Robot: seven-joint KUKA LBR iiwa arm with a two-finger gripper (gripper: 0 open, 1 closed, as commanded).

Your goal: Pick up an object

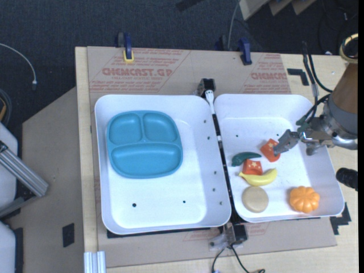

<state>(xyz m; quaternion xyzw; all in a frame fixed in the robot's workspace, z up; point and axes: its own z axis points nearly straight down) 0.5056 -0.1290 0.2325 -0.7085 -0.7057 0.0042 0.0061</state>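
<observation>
Dark carpet surrounds a brown cardboard-covered bench (170,67) printed with red lettering, on which 2 shallow white plastic bins sit side by side, touching along their inner rims. Lying in the left bin (114,209) is a light blue plastic plate (145,144) with 3 compartments, toward the bin's far left part.

Reaching in from the right, the grey arm's two-finger gripper (282,143) hangs low over the right bin (250,110), pointing leftward. Its tip meets a small red-orange toy block (269,151), which lies at or just under the fingers; whether the fingers are spread or closed, and whether they grasp the block, cannot be told from this angle.

Just left of and nearer than the block lie a dark green toy pepper (245,157), a small red toy vegetable (252,166) and a yellow toy banana (260,178), bunched close together. Nearer still sit a round beige toy disc (255,198) and, to its right, an orange toy pumpkin (303,199), both well apart from the gripper.
</observation>
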